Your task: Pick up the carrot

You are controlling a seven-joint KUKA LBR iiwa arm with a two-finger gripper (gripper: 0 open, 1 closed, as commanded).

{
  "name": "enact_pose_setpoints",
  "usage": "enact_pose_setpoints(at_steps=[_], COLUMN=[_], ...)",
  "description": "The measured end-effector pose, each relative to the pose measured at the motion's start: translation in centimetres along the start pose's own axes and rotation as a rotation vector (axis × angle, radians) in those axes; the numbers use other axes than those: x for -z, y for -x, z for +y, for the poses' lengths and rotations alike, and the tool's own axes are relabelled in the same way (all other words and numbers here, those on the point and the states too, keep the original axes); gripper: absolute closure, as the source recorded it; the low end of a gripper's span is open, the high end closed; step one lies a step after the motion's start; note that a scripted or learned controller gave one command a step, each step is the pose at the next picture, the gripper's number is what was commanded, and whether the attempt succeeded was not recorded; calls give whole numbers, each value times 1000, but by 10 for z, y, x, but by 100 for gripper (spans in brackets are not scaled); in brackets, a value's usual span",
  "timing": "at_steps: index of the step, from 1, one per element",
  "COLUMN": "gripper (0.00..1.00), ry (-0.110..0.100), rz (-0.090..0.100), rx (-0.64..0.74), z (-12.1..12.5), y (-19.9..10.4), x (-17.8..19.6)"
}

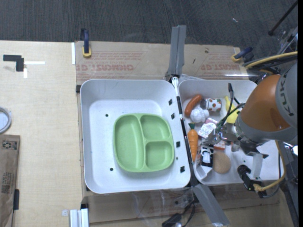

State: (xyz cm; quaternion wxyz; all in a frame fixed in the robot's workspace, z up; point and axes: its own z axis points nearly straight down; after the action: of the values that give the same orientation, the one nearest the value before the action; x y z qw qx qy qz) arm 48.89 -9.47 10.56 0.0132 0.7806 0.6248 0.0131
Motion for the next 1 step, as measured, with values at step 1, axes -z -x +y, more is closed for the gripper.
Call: enact_pose_setpoints(at_steps=[1], gripper=[0], ry=[-37], rz=[-13], rx=[-380], z=[1], y=[43], x=[78])
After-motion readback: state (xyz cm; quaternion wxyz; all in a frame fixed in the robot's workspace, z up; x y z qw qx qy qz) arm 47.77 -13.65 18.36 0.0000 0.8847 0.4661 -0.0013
